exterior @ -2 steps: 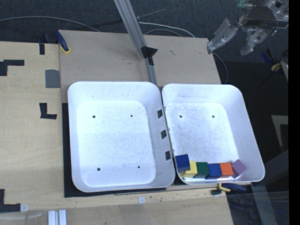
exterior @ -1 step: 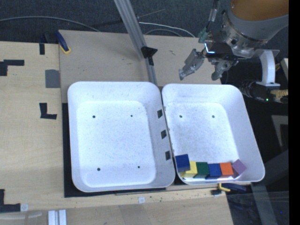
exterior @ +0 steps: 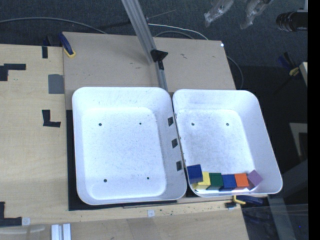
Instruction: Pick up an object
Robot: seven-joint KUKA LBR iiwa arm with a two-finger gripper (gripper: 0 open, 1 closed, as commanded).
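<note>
Along the front wall of the right bin [exterior: 260, 119] lies a row of small blocks: a blue block [exterior: 194, 172], a yellow block [exterior: 203, 180], a green block [exterior: 215, 179], another blue block [exterior: 229, 181], an orange block [exterior: 241, 180] and a purple block [exterior: 254, 177]. My gripper [exterior: 234, 13] hangs high at the top right, well beyond the bins' far edge. Its translucent fingers [exterior: 216, 11] are spread apart with nothing between them.
The left bin [exterior: 80, 134] sits beside the right one on the wooden bench. A slanted metal rail [exterior: 141, 26] runs from the top down to the gap between the bins. Yellow clamps [exterior: 68, 48] mark the board's corners.
</note>
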